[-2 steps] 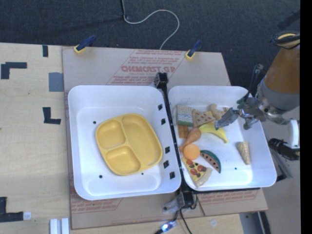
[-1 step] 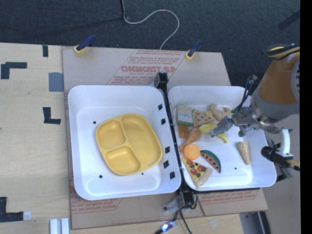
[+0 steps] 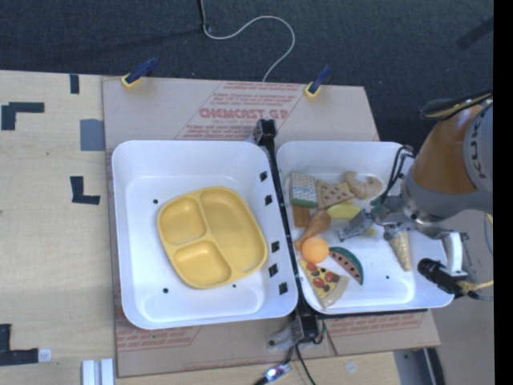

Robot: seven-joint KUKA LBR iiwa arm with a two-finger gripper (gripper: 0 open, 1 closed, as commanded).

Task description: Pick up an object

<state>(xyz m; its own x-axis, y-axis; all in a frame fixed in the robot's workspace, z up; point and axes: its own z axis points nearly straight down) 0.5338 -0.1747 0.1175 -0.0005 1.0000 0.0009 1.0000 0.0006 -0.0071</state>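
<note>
From my remote seat, reading left to right: the left bin (image 3: pixel 132 215) carries a yellow divided plate (image 3: pixel 211 236) lying flat near its middle, well apart from any action. Across the shared divider, the right bin (image 3: pixel 385 293) holds the clutter of toy food I could pick from: a green-topped block (image 3: pixel 303 188) at about ten o'clock in the bin, a waffle-like wedge (image 3: pixel 331 192) just beside it, a pale knobbly piece (image 3: pixel 362 184) toward twelve o'clock, a carrot (image 3: pixel 317 223) touching an orange ball (image 3: pixel 315 250) near the divider, a watermelon slice (image 3: pixel 347 263) and a pizza slice (image 3: pixel 323 281) at about seven o'clock, and a cream cone (image 3: pixel 402 249) out at three o'clock. The gripper (image 3: pixel 358 227) is low in the middle of this bin, its grey tip pointing toward nine o'clock next to a yellow piece (image 3: pixel 343 211); I cannot tell whether the pincer is spread or clenched, and I see nothing clearly caught in it. My worry is the crowding: the pieces touch or overlap, so a close here could pinch an edge only, or nudge the carrot and ball against the divider. The rounded, smooth pieces would likely squirt out sideways, and a lift could come up with nothing.
</note>
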